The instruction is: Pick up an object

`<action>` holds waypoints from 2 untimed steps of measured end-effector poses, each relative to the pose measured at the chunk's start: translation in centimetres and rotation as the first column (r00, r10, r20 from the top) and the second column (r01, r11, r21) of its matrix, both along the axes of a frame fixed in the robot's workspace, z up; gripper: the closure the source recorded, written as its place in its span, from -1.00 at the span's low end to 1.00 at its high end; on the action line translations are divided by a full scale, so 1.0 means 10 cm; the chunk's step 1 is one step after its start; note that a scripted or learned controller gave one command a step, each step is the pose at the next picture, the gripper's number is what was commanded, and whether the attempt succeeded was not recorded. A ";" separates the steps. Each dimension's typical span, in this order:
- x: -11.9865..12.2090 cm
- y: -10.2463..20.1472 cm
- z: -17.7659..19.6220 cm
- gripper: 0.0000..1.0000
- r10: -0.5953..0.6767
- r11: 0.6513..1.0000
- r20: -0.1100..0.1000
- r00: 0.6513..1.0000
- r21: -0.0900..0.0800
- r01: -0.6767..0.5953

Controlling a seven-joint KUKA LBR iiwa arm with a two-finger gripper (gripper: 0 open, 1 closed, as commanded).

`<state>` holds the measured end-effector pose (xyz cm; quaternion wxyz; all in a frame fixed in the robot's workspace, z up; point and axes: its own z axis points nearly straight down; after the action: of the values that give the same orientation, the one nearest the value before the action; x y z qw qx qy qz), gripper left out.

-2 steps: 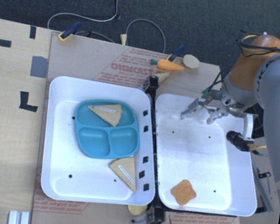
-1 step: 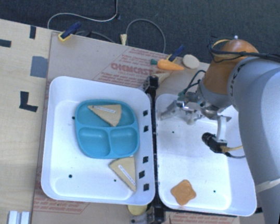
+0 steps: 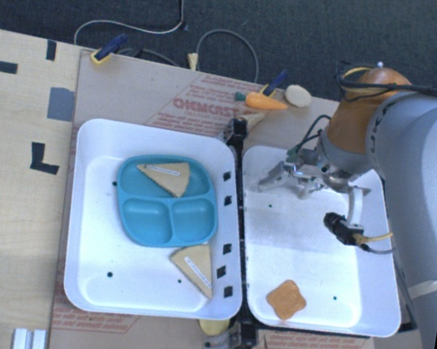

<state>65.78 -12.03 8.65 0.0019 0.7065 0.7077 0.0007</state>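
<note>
My gripper (image 3: 287, 180) hangs over the far left part of the right bin (image 3: 377, 318), its two metal fingers spread open with nothing between them. A brown, flat nugget-like piece (image 3: 287, 299) lies near the front of that bin, well apart from the gripper. In the left bin (image 3: 76, 270) a blue divided plate (image 3: 168, 207) carries a tan sandwich wedge (image 3: 166, 176). A second wedge (image 3: 196, 266) lies on the bin floor just in front of the plate.
The black divider (image 3: 233, 213) with clips runs between the bins. Behind them on the cardboard lie an orange carrot-like toy (image 3: 264, 101) and a beige egg shape (image 3: 298, 96). Cables and clamps sit along the back edge. The grey arm (image 3: 418, 160) covers the right side.
</note>
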 end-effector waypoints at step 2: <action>0.11 0.20 -0.01 -1.00 0.002 1.000 -0.006 1.000 0.000 -0.002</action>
<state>66.89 -10.01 8.54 -0.0003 0.7059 0.7084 -0.0013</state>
